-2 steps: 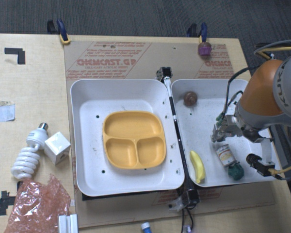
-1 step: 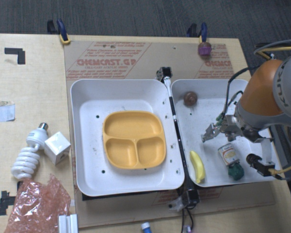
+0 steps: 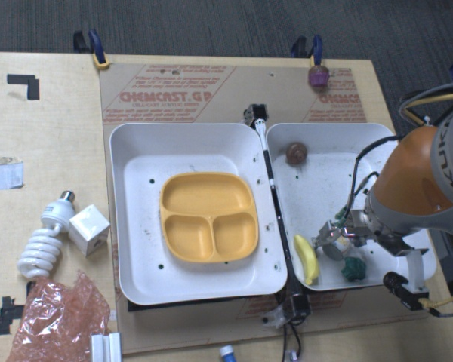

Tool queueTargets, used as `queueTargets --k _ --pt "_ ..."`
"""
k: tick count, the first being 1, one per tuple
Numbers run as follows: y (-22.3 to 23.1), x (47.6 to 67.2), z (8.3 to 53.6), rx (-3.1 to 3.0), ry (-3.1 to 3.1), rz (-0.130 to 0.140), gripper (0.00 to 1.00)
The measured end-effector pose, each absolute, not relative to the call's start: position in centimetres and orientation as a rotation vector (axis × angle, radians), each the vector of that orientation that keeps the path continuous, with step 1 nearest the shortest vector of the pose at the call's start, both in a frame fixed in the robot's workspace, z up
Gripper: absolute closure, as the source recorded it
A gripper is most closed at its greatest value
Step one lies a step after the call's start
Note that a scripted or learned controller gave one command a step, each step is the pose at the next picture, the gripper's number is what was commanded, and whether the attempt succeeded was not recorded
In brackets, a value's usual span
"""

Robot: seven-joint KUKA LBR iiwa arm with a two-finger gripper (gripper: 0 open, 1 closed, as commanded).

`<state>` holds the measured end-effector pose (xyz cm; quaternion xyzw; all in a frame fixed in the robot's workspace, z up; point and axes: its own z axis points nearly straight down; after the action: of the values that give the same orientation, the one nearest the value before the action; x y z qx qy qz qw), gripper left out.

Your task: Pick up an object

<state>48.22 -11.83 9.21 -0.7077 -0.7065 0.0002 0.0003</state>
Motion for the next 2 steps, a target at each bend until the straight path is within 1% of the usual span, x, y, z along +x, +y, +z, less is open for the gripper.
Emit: queueTargets --k 1,2 --pt "-11.9 48.4 10.2 -2.226 -2.219 -0.002 1.0" --pt "-3.9 47.9 19.2 -2.222 -2.223 -0.001 1.0"
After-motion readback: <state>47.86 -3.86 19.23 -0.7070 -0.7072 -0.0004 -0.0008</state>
